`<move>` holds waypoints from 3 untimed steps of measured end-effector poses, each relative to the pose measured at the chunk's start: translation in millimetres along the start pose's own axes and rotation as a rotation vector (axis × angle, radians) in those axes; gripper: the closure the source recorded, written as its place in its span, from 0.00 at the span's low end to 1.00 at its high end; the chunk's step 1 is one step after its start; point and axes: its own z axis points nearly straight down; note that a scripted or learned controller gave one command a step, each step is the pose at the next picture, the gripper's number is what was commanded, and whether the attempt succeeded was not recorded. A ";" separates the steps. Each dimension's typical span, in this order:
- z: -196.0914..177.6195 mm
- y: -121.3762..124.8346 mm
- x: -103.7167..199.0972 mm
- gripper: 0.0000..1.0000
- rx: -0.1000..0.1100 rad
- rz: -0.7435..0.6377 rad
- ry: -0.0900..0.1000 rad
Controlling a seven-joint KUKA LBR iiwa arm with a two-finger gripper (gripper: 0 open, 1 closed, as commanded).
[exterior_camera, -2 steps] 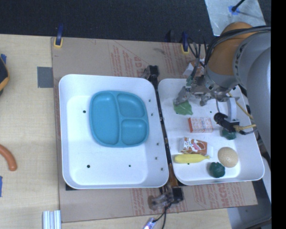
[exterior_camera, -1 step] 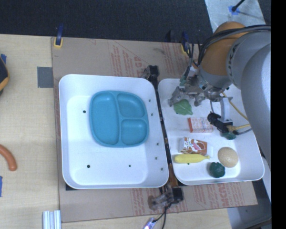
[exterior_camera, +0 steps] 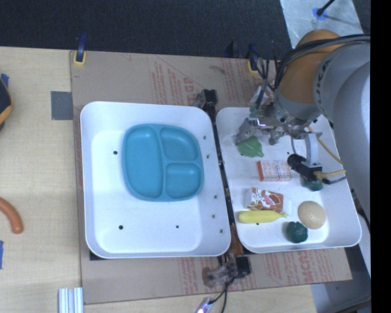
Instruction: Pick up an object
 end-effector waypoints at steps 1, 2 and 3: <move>0.2 -0.2 10.5 0.00 0.002 -0.002 0.000; -0.2 0.0 -12.3 0.00 -0.001 0.000 0.000; 0.2 -0.1 12.1 0.00 0.002 -0.003 0.000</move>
